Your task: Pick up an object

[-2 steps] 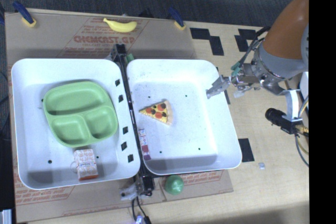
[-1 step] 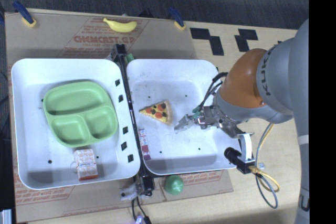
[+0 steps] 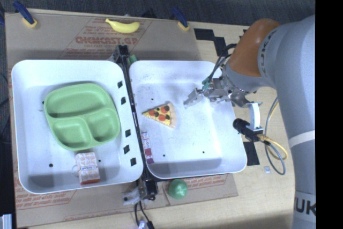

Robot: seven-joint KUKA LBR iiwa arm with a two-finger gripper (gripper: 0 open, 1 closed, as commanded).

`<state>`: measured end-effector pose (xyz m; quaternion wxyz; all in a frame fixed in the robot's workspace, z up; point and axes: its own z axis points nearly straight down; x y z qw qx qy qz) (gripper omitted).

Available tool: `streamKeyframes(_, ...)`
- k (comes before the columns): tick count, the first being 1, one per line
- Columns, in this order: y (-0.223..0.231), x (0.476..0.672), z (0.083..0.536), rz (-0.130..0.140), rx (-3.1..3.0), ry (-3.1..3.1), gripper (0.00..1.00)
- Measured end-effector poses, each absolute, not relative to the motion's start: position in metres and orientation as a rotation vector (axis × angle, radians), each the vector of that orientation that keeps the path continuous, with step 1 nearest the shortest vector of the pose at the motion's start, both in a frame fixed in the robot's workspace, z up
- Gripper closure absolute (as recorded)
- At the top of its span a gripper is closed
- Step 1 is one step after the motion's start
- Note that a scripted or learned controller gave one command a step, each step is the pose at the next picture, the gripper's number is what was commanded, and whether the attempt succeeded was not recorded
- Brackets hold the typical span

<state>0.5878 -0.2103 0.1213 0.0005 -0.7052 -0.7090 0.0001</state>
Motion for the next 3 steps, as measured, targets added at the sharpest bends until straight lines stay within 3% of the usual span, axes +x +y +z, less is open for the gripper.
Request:
streamKeyframes(1, -0.202, 0.496, 0.091, 0.003, -2.212, -2.226, 0.00)
streamKeyframes(2, -0.211, 0.582, 0.157, 0.000, -2.216, -2.227, 0.00)
streamKeyframes(3, -0.211, 0.488, 0.092, 0.003, -2.212, -2.226, 0.00)
